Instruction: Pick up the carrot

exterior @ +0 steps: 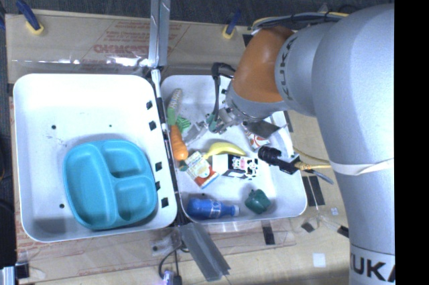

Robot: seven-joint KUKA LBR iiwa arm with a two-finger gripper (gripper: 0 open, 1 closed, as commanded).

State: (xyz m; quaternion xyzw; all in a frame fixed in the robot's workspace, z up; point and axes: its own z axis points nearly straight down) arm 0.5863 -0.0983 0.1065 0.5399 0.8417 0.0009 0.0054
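The carrot [178, 145], orange with a green top, lies against the left wall of the right bin [295, 206], pointing toward the front. My gripper [203, 127] hangs low over the right bin, just right of the carrot's green end and apart from its orange body. The wrist and its orange band [258, 72] cover the bin's back right part. Nothing shows as held.
The right bin also holds a corn cob [175, 102], a banana [224, 149], a small carton [201, 169], a cow-patterned box [242, 166], a blue bottle [210, 209] and a dark green cup [257, 200]. A blue divided plate [110, 184] lies in the left bin [40, 102].
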